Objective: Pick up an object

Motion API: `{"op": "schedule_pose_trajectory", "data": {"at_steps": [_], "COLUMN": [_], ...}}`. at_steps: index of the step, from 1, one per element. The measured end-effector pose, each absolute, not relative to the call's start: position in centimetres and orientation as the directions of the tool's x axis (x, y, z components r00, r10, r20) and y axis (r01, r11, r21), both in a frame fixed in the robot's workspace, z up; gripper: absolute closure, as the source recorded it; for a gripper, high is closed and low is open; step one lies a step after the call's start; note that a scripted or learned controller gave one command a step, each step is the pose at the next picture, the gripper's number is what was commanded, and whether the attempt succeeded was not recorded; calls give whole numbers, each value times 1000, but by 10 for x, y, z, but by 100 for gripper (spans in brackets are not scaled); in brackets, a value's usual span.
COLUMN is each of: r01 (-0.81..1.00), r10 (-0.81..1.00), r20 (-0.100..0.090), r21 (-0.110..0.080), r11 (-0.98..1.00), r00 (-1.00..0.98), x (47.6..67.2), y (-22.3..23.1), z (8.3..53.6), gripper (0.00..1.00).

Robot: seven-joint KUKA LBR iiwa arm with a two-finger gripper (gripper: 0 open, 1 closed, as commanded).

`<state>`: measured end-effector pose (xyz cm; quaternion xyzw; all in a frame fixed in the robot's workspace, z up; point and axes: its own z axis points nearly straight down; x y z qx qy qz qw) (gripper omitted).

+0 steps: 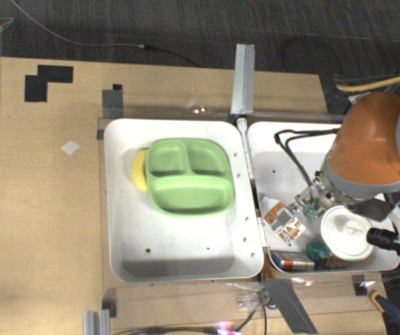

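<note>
Camera view from above looks down on two shallow white plastic bins sitting side by side on a tan wooden bench (39,208). Inside the left bin (179,253) lies a light green divided plastic tray (188,174) with three compartments, and a yellow rounded object (138,169) peeks out from under the tray's left edge, touching it. The grey arm with its orange band (368,142) reaches down into the right bin (276,149), and its wrist covers the gripper, so whether that gripper is released or clenched cannot be told. Near the bin's front wall lie an orange-and-white patterned packet (282,220), a white round lid-like disc (346,232), a small teal object (317,250) and a red-and-dark marker-like stick (296,262), all clustered close together below the wrist.
</note>
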<state>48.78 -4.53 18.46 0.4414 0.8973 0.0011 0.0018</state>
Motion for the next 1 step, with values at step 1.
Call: {"op": "schedule_pose_trajectory", "data": {"at_steps": [1], "r01": [680], "r10": [680], "r20": [-10], "r21": [8], "r11": [733], "r00": [-733], "x": [491], "y": [-95], "z": [89], "gripper": [0]}}
